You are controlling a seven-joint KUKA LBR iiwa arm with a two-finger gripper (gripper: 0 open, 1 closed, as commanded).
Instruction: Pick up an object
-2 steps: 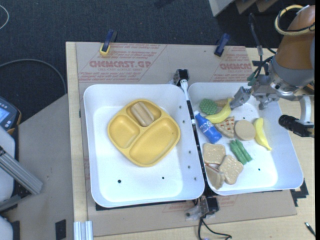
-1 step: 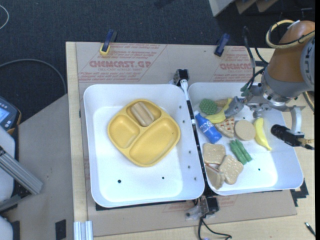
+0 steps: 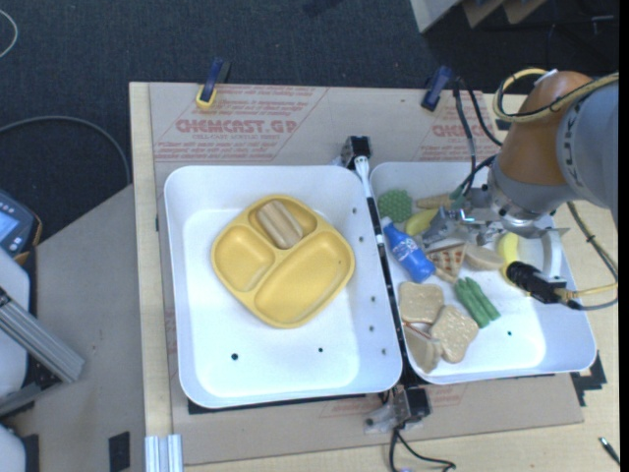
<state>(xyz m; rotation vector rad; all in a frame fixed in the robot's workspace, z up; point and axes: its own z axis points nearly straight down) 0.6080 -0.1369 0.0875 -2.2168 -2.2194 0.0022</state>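
Hovering: my gripper (image 3: 470,222) sits low in right bin (image 3: 565,347), at approx 11 o'clock of its floor.
Grip state: can't tell from this angle; wrist housing blocks it.
Target (my pick): green bean piece (image 3: 478,300), lying approx 6 o'clock of the gripper, just beside crackers (image 3: 439,323).
Long axis: runs approx 11-to-5 o'clock; lower end points to 5.
Other cands: blue bottle (image 3: 406,249) along divider, axis also 11-to-5; yellow piece (image 3: 509,247) near wrist.
Technique: I'd come straight down, closing across the short axis, i.e. along 2-to-8. Avoid clipping crackers.
Left bin: yellow tray (image 3: 295,293) w/ bun (image 3: 280,224), not my concern.
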